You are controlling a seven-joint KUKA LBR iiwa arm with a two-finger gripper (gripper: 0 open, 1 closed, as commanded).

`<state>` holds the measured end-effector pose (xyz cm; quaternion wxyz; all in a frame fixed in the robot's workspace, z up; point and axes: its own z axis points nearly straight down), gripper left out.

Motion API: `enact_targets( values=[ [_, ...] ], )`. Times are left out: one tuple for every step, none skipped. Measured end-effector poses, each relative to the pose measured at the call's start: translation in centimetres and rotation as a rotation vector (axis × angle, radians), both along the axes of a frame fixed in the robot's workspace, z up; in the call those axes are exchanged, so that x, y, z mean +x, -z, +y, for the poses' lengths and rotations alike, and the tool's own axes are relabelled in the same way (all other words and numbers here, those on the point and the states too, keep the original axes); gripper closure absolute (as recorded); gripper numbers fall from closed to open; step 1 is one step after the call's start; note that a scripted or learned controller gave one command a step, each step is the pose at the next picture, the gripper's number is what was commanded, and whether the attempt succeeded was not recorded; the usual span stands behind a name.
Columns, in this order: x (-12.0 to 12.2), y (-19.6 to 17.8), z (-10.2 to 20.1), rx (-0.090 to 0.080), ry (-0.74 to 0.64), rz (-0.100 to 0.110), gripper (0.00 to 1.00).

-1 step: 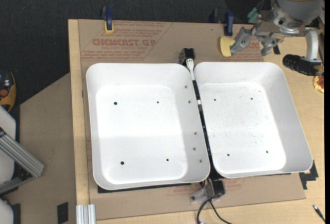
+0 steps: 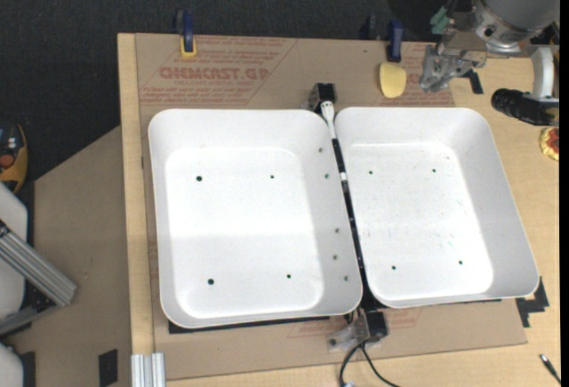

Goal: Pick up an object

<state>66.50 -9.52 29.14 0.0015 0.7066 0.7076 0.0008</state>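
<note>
A small pale yellow object (image 2: 392, 79) lies on the cardboard bench top just behind the far left corner of the right bin (image 2: 498, 198). My gripper (image 2: 438, 76) hangs at the back right, beyond that bin's far rim and a short way right of the yellow object, apart from it. Nothing shows between its tips. The left bin (image 2: 169, 198) sits beside the right one, their rims meeting at the middle.
Two blue clamps (image 2: 186, 23) (image 2: 395, 36) stand on the bench's far edge. A black clip (image 2: 322, 95) sits where the bins meet at the back. A small red and yellow thing (image 2: 553, 142) lies at the right edge. A metal rail (image 2: 36, 274) is at lower left.
</note>
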Motion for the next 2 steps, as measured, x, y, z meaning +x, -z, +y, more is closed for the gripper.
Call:
enact_targets(
  values=[
    [-2.4,-2.7,0.0,0.001,0.002,0.001,1.00],
    [-1.7,6.4,5.5,0.004,-0.004,0.012,1.00]
  ],
)
